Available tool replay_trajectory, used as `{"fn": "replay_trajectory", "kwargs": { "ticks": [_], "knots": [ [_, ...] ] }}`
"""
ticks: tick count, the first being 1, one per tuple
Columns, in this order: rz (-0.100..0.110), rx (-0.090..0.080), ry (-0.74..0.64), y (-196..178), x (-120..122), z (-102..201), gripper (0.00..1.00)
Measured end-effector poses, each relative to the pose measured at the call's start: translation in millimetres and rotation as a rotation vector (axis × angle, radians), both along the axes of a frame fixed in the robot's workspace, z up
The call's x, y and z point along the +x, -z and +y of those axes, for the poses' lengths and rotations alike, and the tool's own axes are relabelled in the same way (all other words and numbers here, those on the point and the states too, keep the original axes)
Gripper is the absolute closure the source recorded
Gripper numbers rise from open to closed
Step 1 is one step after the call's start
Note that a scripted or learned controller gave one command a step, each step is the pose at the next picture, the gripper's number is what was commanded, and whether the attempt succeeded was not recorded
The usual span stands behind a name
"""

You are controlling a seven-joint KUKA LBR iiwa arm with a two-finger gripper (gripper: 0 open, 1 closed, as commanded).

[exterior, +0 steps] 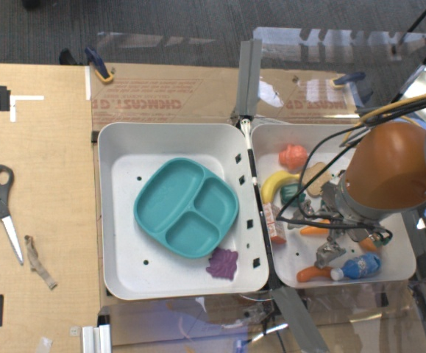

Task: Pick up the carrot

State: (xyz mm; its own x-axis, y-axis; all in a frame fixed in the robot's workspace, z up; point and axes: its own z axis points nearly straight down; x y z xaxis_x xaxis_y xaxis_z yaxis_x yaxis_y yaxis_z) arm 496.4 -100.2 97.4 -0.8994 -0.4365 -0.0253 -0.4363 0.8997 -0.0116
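The carrot (312, 273), a short orange tapered piece, lies at the front edge of the right bin (396, 271), just left of a blue bottle (360, 267). My gripper (330, 253) hangs low over the bin floor, slightly up and to the right of the carrot, with its grey fingers pointing down. Nothing shows between them. A second slim orange piece (317, 232) lies just behind the gripper, partly hidden by the wrist and cables.
The right bin also holds a yellow banana (275, 184), a pink-orange lump (294, 155) and a small tube (274, 228) by the left wall. The left bin (117, 197) carries a teal divided plate (187, 207) and a purple toy (223, 264). Scissors (3, 204) lie on the bench at left.
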Motion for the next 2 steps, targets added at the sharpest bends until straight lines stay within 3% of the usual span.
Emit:
{"fn": "replay_trajectory", "kwargs": {
  "ticks": [1,2],
  "knots": [
    [0.016,-0.001,-0.011,3.3,6.5,4.9,0.0],
    [-0.004,-0.002,-0.057,-0.6,-1.0,3.8,0.0]
  ]
}}
